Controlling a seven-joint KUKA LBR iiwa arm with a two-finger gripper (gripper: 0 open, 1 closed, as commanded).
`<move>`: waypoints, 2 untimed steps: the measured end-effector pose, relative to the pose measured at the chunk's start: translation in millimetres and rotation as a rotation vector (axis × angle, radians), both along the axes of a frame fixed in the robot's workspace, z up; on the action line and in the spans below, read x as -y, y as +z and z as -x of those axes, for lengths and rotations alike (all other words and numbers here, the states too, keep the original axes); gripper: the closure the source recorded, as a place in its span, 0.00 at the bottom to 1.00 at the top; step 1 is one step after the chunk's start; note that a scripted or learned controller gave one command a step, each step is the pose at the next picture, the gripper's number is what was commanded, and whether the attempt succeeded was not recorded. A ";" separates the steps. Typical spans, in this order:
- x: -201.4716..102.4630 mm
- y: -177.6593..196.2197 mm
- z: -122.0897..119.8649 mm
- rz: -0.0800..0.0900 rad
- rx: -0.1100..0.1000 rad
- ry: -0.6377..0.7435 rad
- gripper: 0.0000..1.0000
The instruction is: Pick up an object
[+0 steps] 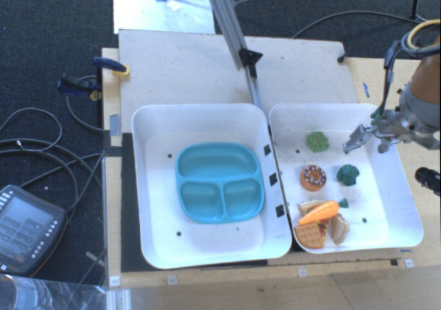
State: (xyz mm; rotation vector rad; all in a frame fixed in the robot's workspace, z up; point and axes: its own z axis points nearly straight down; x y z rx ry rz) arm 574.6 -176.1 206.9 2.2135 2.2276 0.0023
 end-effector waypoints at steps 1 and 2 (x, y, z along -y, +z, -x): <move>-0.1 0.1 0.0 0.000 0.000 -0.001 0.00; -10.3 -51.1 -2.2 -0.001 -0.005 0.001 0.00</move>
